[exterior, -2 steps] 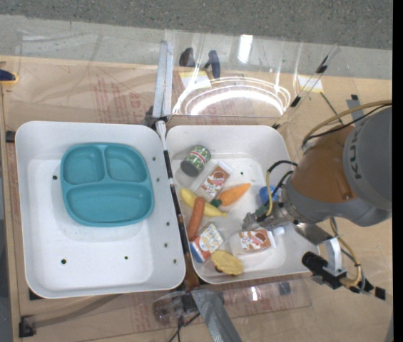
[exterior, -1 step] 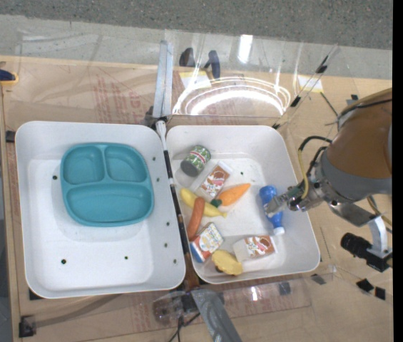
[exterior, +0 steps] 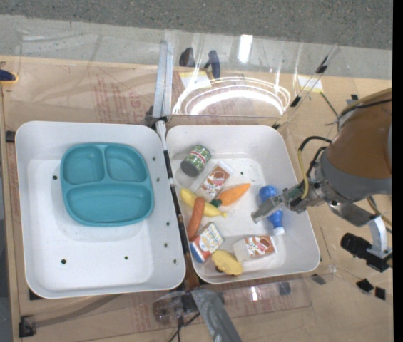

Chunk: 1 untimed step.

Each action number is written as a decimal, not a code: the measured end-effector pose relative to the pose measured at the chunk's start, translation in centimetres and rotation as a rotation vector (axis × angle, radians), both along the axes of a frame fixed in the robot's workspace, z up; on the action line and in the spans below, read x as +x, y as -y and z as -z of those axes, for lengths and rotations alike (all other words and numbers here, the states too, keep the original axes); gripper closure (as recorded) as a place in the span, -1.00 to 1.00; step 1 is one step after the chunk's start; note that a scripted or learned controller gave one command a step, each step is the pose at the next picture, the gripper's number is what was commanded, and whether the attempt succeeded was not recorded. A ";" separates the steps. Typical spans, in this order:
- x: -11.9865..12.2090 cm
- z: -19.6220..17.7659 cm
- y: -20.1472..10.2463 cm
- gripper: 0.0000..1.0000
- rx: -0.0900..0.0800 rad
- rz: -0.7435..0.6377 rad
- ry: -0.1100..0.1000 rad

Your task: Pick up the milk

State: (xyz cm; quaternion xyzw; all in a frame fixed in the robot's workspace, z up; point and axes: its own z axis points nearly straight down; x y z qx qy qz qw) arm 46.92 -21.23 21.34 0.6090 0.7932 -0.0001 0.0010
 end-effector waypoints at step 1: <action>-1.7 10.8 -4.5 -1.00 0.002 0.020 -0.005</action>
